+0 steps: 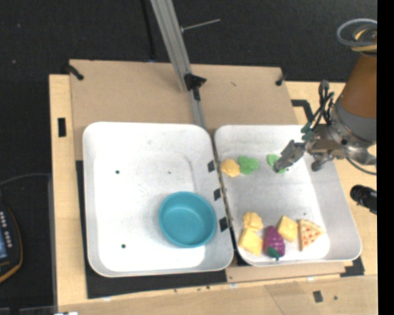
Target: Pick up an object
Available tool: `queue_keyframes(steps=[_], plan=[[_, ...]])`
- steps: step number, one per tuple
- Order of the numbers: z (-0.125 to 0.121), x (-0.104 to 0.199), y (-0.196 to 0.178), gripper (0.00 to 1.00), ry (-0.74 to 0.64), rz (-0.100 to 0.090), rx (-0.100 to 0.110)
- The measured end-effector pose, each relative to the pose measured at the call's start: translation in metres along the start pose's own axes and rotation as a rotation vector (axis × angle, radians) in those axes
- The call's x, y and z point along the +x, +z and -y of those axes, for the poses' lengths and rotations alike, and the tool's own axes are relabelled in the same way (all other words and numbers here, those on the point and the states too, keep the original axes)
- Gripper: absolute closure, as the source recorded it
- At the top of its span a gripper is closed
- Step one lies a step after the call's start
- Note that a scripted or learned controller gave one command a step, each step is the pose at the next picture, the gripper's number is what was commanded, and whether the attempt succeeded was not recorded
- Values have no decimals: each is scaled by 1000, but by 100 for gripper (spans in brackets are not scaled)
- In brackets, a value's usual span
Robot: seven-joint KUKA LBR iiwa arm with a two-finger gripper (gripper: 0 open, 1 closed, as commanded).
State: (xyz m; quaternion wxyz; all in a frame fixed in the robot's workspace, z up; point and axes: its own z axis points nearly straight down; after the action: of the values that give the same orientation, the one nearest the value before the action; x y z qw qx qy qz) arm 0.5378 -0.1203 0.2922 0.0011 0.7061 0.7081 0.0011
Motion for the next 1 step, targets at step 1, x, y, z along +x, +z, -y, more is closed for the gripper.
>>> queue_keyframes(steps=[1], plan=[[0, 0, 0, 0, 1, 0, -1]])
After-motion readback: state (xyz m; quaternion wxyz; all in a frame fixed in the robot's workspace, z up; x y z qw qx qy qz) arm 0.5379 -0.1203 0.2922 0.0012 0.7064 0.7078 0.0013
